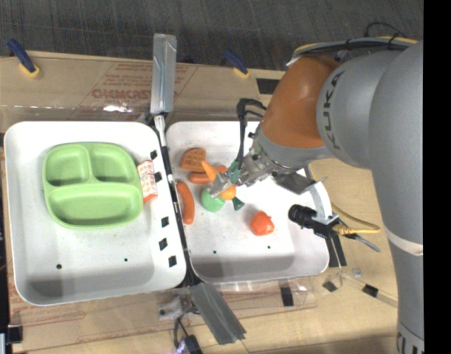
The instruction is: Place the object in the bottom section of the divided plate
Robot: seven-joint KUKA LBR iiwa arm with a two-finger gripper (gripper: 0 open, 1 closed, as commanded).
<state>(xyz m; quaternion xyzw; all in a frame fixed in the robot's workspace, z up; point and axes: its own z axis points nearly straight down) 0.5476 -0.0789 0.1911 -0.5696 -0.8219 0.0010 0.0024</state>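
Target dish: a light green plastic divided plate [92,183] lies in the left white bin [33,271], upper-left part of it. Two small sections along its top edge, one wide section along the bottom. All three look bare. The wide bottom section faces the frame's lower edge, so it is the largest landing spot, which probably suits a drop from above.

Candidate objects sit in the right white bin [240,264], centre of frame: a green rounded toy piece [212,200] with an orange bit [226,192] touching its upper right, a brown-orange toy bread slice [193,158] above them, a long orange-red toy sausage [185,202] lying along the bin's left wall, and a red toy tomato [262,223] lower right, apart from the rest. A small red-and-white packet [147,181] rests against the left bin's right wall, just beside the plate.

The grey arm's two-finger gripper [235,177] is low over the green and orange pieces, tip right at them. Cannot tell whether it is parted, closed, or gripping anything; the wrist and clutter mask the tip.

Judgement: pickup stage, nothing yet at the plate. The crowded cluster risks a mis-grab.
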